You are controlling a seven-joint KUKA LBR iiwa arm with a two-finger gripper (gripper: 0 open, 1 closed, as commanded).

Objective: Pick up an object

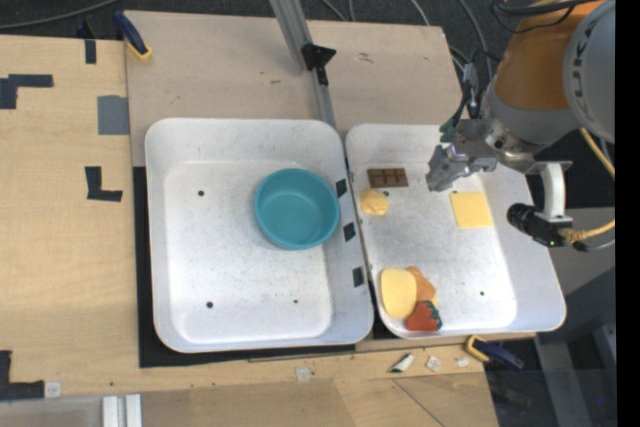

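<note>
From the overhead camera, two white bins are sitting side by side. The left bin [180, 235] is holding one teal bowl [296, 207]. The right bin [500, 300] is holding five bits: a brown chocolate bar [387, 178], a small pale yellow lump [374, 203], a flat yellow square [470, 210], and a yellow piece [398, 291] touching a red-orange one [425, 313] near the front. The gripper [445, 173] is hovering over the right bin's back, between bar and square, gripping nothing; can't tell its opening.
</note>
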